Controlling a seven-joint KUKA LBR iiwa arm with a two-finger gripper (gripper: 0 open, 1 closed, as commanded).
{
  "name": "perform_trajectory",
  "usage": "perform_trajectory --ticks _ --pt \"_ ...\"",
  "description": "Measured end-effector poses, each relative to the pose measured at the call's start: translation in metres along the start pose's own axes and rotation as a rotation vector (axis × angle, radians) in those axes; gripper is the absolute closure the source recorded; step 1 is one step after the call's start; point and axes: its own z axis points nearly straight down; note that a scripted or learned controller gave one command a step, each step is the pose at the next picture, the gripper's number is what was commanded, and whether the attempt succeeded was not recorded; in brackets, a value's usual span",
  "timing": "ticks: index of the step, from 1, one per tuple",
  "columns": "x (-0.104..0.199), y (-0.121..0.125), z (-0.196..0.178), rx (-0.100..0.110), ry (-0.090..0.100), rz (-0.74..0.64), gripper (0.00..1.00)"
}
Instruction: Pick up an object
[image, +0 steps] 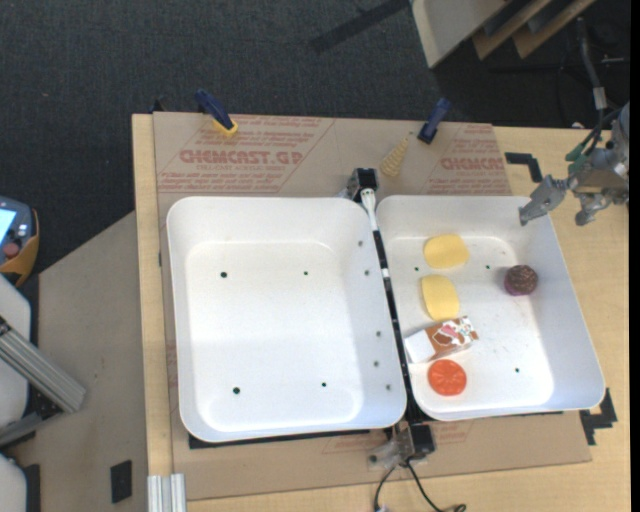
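Hovering spread-fingered and empty over the right bin's (575, 330) far corner, the gripper (562, 203) held clear—the nearest candidate, a dark round object (520, 280), lay just inside, ready for descent.

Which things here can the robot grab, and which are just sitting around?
For the job:
the tool, two yellow pieces, dark red lump, red disc, small packet, right bin.

Just there:
left bin, blue clamps, cardboard sheet.
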Motion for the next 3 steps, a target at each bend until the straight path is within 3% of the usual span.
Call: perform_trajectory --ticks 1,2,3 --pt "0.121 -0.031 -0.111 -0.013 0.003 -0.014 0.0" --pt "0.113 -0.031 -0.115 -0.004 0.0 -0.002 1.0" --pt "0.14 -0.058 -0.276 -0.022 -0.001 -0.004 1.0"
